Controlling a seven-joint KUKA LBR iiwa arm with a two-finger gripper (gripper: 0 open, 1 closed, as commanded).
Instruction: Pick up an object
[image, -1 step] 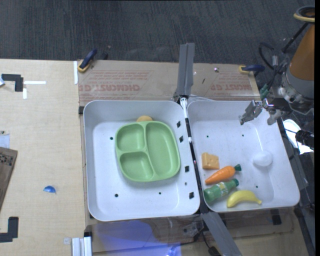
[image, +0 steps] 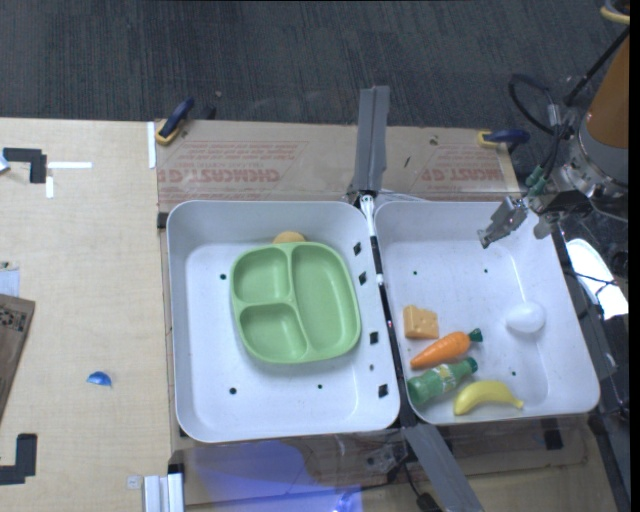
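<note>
The arm (image: 605, 120) is reaching in from the upper right, its orange band showing at the frame's edge, with cables looping beside it; the gripper (image: 512, 222) is hanging over the far right corner of the right bin (image: 470, 250), angled down and to the left; its fingers (image: 497, 228) are looking slightly spread with nothing between them. The right bin is holding five small things, all toward its near side; an orange block (image: 421, 322) is lying near the left wall; a carrot (image: 445, 347) is lying just below it, tilted, green top pointing right; a green bottle (image: 440, 380) is lying just beneath the carrot; a banana (image: 487, 398) is lying near the front edge, just right of the bottle; a white egg-like ball (image: 524, 319) is sitting apart, closer to the right wall. The left bin (image: 200, 330) is holding a green plate (image: 296, 301) with three compartments; a small yellow thing (image: 289, 238) is peeking out behind the plate's far rim.
</note>
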